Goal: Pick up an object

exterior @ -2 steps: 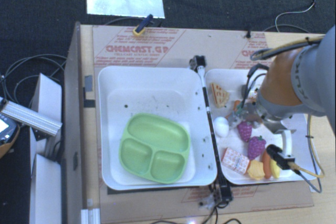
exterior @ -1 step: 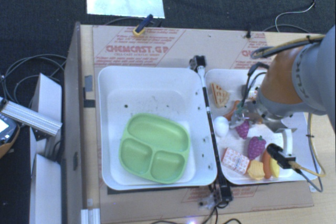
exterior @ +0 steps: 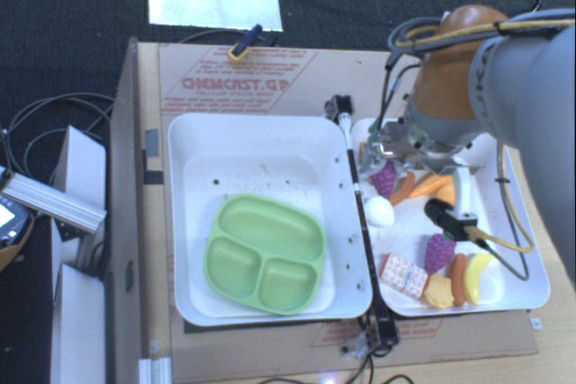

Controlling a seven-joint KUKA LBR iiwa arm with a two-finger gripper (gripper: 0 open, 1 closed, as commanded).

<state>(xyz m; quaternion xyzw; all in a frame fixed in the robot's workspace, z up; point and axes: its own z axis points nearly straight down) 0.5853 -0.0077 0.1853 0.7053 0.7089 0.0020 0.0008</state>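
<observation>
On the counter (exterior: 225, 72), a shallow white plastic bin (exterior: 193, 193) well to the left of the tool holds a light green three-compartment plate (exterior: 265, 252), while the neighbouring white bin (exterior: 531, 279) carries the toy food the arm has to choose from. The grey arm's tool (exterior: 400, 148) hangs low over the far end of that second bin, its tip buried among the pieces; whether it is spread or pressed together cannot be told from this angle, and nothing is visibly pinched. Just below the tool lies a purple bunch of plastic grapes (exterior: 384, 179), with a white egg (exterior: 379, 212) a little nearer the camera and an orange plastic carrot (exterior: 423, 187) just to the right, its long axis slanting up toward the right. Judging by position, the grapes are the likeliest target, almost directly beneath the tool.
</observation>
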